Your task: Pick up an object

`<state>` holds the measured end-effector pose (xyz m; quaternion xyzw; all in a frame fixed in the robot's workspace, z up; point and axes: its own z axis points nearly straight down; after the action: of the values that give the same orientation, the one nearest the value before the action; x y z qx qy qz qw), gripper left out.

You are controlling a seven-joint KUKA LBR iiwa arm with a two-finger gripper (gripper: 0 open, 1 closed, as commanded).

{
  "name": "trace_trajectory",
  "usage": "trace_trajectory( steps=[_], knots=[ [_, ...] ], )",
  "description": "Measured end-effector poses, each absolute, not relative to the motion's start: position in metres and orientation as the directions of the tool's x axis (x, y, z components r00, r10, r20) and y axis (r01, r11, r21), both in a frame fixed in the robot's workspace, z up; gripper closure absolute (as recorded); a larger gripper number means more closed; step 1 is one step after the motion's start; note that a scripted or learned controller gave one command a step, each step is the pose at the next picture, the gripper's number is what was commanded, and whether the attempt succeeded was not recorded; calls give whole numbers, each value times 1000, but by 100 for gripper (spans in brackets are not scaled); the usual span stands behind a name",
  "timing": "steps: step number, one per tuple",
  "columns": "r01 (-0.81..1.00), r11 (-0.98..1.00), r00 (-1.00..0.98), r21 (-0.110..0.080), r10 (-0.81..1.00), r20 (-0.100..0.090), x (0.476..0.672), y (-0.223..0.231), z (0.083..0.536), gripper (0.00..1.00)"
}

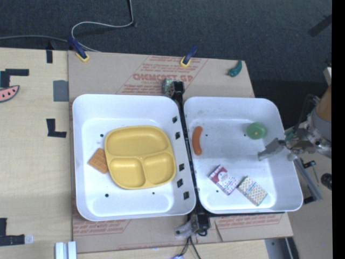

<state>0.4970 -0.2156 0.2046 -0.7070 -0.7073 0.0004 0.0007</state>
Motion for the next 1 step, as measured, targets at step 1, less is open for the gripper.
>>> trace_trajectory(
  steps=[1],
  knots=[
    [1000, 2, -2, 5, 1000, -1, 534, -190, 87, 0]
  ],
)
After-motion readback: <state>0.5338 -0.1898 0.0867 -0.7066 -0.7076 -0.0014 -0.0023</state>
